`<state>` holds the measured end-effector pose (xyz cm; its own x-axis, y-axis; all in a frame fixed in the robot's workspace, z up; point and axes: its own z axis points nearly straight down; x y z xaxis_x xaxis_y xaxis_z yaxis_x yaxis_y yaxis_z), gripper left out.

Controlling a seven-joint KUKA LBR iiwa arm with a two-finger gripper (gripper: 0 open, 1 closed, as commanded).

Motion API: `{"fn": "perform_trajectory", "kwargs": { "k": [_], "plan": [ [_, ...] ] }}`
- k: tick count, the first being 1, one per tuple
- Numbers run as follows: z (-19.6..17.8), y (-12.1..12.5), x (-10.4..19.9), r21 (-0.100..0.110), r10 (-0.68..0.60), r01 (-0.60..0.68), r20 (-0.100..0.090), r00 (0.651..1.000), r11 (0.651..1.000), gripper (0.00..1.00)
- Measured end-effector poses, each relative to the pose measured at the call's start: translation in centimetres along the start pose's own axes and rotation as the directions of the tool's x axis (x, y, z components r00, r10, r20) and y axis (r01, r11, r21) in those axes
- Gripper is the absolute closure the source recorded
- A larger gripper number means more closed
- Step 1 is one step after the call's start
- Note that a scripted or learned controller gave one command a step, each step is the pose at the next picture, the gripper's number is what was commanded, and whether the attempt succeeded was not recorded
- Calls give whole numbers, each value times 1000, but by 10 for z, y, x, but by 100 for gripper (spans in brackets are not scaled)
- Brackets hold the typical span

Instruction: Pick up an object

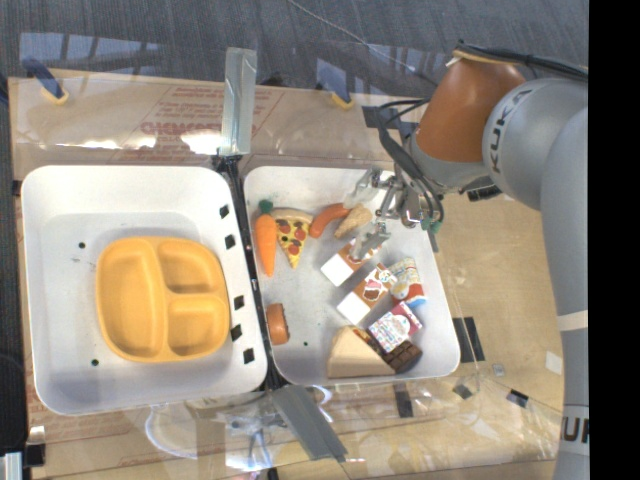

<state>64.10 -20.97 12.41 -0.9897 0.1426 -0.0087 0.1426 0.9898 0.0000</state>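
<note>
Camera view: the grey arm's metal two-finger gripper (372, 230) is reaching into the right white bin (300, 368), hanging over a tan bread-like toy (352, 220) among scattered play food; whether its jaws are apart is impossible to tell. An orange toy carrot (264, 244) and pizza slice (291, 236) are lying near that bin's left wall. A yellow divided plastic tray (160, 296) is sitting in the left white bin (50, 368).

The grey arm (560, 198) ran off the frame's right and bottom edges. Its gripper (375, 230) hid part of the food toys beneath. Labels on the small packets (392, 326) were too small to read.
</note>
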Motion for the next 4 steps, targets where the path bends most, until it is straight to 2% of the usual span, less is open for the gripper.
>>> {"fn": "perform_trajectory", "kwargs": {
  "k": [1, 2, 3, 4],
  "plan": [
    [15, 58, 2, 2, 108, -108, 19, 994, 994, 0],
    [26, 106, 23, 1, 570, -570, 3, 822, 822, 0],
    [16, 107, 22, 1, 564, -564, 3, 826, 826, 100],
    [-167, 94, -1, 1, 140, -140, 2, 990, 990, 100]
  ]
}}
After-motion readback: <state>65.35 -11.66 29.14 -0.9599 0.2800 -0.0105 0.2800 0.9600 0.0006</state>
